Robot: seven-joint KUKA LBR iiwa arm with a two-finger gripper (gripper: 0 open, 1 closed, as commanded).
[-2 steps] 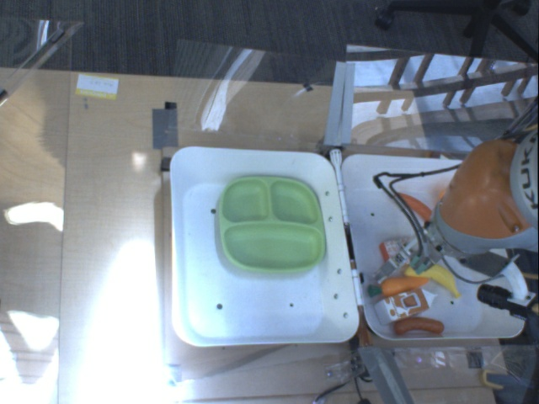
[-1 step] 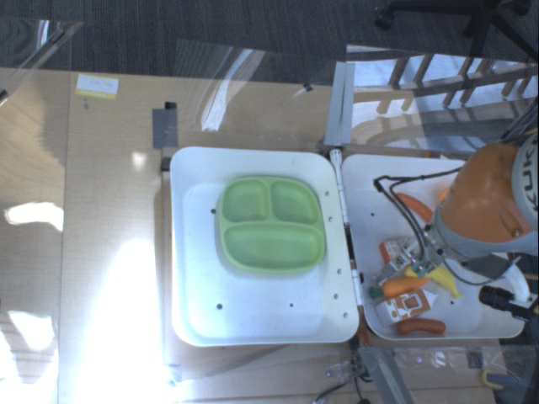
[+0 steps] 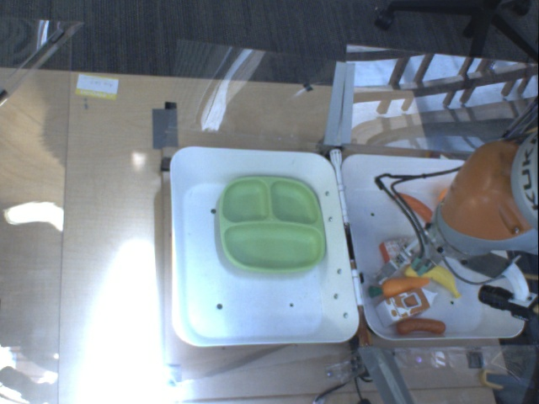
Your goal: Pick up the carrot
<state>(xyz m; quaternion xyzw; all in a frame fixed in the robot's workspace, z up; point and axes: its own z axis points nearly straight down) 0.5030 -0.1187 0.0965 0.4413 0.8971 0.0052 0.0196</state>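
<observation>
The carrot [image 3: 402,285] lay in the right bin [image 3: 364,175] near its front-left corner, just beside the gripper [image 3: 413,262], whose jaw state could not be told; probably light, stiff, smooth plastic, best pinched across mid-body.

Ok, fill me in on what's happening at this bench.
The grey and orange arm is reaching into the right bin, its wrist low over a cluster of toy food. The carrot lies on the bin floor just below it, beside a yellow banana and a sausage. The left bin holds a green divided plate.
</observation>
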